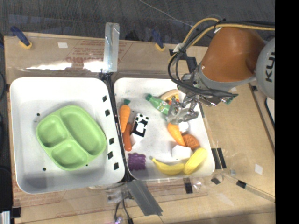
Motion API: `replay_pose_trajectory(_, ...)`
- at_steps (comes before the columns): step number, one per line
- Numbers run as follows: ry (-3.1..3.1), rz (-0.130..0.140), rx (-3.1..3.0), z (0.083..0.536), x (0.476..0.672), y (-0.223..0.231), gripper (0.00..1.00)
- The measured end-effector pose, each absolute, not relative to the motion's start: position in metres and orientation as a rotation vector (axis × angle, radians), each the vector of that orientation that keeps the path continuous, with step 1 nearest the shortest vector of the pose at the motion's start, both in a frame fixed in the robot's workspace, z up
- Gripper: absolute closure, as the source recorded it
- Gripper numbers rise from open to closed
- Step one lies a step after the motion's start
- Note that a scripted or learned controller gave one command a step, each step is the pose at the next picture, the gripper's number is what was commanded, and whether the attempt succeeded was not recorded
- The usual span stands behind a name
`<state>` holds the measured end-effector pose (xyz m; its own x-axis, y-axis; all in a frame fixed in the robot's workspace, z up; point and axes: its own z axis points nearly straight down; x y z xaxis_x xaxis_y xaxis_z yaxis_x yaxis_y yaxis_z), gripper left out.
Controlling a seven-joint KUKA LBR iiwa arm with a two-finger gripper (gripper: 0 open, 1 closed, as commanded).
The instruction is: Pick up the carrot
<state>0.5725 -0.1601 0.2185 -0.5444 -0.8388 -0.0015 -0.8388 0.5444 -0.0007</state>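
Two carrots lie in the right bin (205,125). A long one (124,119) with a green top rests along the bin's left wall. A shorter, stubby carrot (176,134) lies right of the middle, its upper end directly under my gripper (182,112). The gripper hangs low over that end, and the metal wrist parts hide where it meets the carrot. I cannot tell whether they touch.
Around the stubby carrot are a green bottle (158,103), a black-and-white cube (140,125), an orange-red lump (190,140), a white block (181,151), a banana (182,164) and purple grapes (137,161). The left bin (18,125) holds a green divided plate (71,136).
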Motion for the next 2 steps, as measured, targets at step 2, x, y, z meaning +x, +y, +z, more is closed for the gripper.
replay_pose_trajectory(2,2.412,-0.007,-2.007,0.207,0.567,-0.175,1.00)
